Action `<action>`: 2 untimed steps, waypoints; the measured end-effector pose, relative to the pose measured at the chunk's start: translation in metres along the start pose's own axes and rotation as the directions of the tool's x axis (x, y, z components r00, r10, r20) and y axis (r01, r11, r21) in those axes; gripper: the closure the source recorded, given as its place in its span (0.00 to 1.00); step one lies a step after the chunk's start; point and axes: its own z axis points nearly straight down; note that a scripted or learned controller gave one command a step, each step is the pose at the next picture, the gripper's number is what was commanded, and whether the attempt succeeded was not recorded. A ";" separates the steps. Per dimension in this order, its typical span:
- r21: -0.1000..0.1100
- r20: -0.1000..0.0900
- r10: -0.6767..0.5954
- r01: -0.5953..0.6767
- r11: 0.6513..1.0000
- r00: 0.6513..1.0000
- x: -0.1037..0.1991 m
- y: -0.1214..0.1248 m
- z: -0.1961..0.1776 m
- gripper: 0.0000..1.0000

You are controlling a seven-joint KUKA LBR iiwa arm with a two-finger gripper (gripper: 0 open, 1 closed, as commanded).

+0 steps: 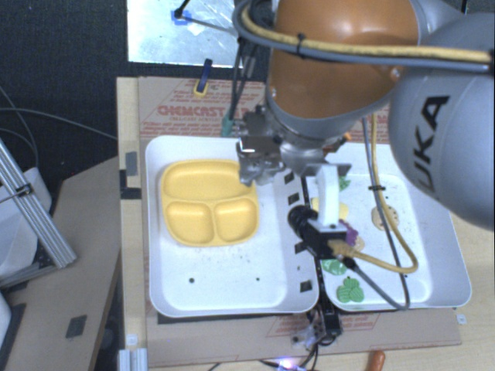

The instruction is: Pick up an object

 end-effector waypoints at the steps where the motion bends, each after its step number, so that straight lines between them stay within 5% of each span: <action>1: 0.005 0.003 0.003 -0.003 1.000 1.000 -0.053 0.000 0.009 1.00; 2: 0.002 0.001 -0.008 0.008 1.000 1.000 -0.050 0.000 -0.003 1.00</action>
